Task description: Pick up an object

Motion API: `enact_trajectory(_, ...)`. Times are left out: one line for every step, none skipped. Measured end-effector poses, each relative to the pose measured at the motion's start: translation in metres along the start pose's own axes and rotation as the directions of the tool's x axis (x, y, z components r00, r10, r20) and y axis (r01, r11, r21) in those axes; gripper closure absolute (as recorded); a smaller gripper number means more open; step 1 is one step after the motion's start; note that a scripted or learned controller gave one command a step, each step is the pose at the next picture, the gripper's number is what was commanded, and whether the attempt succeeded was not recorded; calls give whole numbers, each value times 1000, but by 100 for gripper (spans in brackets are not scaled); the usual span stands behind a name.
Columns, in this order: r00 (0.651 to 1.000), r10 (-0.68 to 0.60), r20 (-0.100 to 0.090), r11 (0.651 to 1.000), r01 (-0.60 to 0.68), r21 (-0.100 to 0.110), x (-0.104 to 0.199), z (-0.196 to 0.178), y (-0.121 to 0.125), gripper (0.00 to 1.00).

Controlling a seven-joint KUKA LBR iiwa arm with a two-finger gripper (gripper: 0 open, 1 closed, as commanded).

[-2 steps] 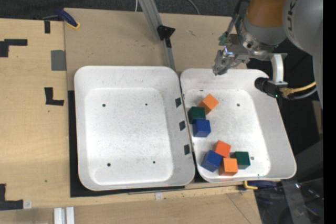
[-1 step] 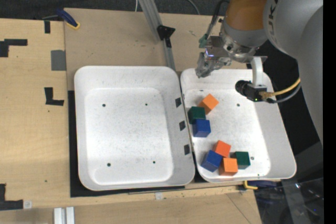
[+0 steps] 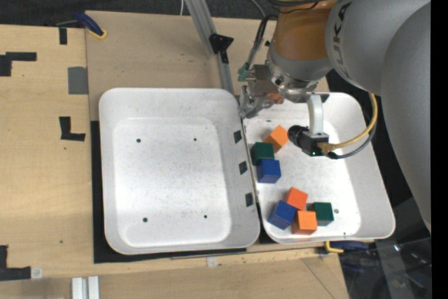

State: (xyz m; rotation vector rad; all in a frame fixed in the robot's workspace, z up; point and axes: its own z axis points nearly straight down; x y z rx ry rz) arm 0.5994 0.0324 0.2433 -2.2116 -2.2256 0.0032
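**Gripper low over the back left corner of the right bin**

The gripper sits at the back left corner of the right bin, just over the rims where the two bins meet. It is small and dark against the metal mount, so I cannot tell whether it is released or clenched, and nothing shows in its grasp. The grey arm and its orange band cover the back right part of that bin, and a slanted metal pole comes down to the same corner, so room there is tight. A black unit on a cable hangs from the wrist, just right of the nearest blocks.

The front half of the right bin is open from above. The left bin lies well clear of the arm, with bare bench to its left.

All the blocks lie in the right bin, in two groups:

- Near the gripper, along the left wall, an orange block, a green block just in front of it and a blue block touching the green one.
- Toward the front, a second orange block, a second blue block and a third orange block are packed close together, with a second green block beside them on the right.

The first orange block is the closest to the gripper, a little in front of it and to its right, but apart from it.
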Motion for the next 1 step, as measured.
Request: enact_trajectory(1000,-1,0,1000,1,-1,50,1,-8,100)
